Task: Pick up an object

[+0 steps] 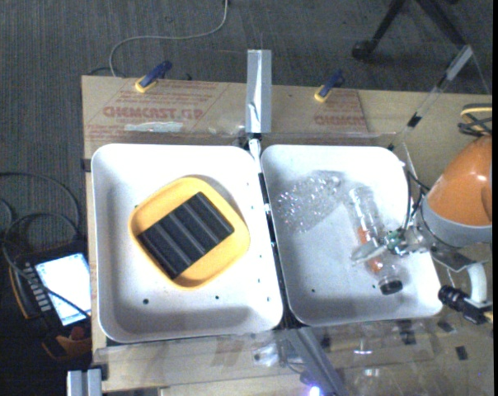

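Note:
A clear plastic bottle (pixel 366 221) with a black cap lies in the right bin (pixel 315 295), near that bin's right side. A crumpled clear plastic piece (pixel 308 198) lies to the bottle's left. A yellow block with a black ribbed top (pixel 190 231) rests in the left bin (pixel 117 172). My gripper (pixel 400 242) reaches in from the right and sits low against the bottle's right side, below the grey wrist and orange band (pixel 467 190). The wrist hides much of the gripper.
The bins stand side by side, with a narrow ridge between them. Behind them lie a cardboard sheet (pixel 175 110) held by blue and yellow clamps and an upright metal post (pixel 258 89). Cables and a small device (pixel 55 283) lie on the floor at left.

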You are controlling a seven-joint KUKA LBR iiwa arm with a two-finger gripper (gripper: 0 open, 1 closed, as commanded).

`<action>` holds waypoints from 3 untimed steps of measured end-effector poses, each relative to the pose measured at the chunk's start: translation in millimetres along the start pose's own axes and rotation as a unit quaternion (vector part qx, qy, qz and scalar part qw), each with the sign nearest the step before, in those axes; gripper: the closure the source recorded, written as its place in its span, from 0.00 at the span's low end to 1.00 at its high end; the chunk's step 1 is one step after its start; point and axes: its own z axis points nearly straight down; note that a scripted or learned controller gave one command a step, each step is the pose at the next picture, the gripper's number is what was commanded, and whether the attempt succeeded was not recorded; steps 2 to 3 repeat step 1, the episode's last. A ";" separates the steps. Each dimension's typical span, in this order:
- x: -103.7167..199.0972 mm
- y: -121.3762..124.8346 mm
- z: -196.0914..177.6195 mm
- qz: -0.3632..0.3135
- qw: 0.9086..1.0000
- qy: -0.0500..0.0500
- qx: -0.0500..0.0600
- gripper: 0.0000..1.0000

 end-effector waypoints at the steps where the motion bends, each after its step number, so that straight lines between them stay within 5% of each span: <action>1: 72.4 26.4 -105.1 -0.056 0.998 0.003 0.016 1.00; 3: 72.4 26.4 -105.1 -0.056 0.998 0.003 0.016 1.00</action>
